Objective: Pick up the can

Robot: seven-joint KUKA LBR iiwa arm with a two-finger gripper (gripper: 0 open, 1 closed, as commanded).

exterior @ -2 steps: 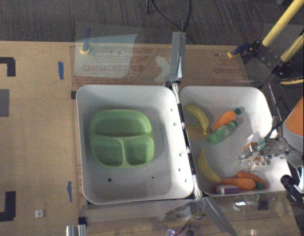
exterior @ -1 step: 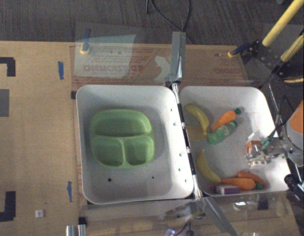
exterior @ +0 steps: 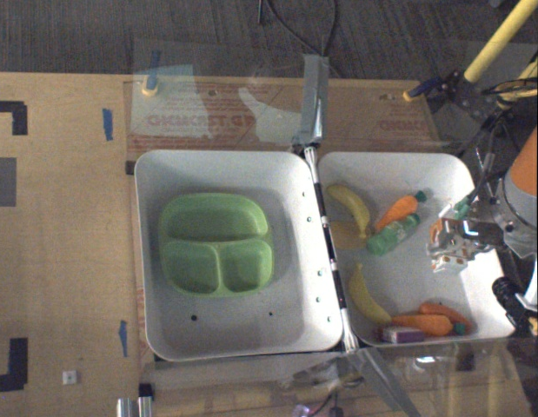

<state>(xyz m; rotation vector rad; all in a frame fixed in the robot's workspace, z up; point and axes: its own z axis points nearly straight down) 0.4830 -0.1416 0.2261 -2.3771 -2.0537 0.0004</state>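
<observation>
While your end effector [exterior: 464,230] hovered over the right bin's [exterior: 386,168] far-right side, grip state impossible to tell, the shiny crumpled can [exterior: 446,248] lay directly beneath it, slightly leftward.

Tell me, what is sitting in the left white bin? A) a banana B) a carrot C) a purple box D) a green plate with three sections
D: the green plate with three sections lies in the left bin, while the bananas, carrots and purple box are all in the right bin.
</observation>
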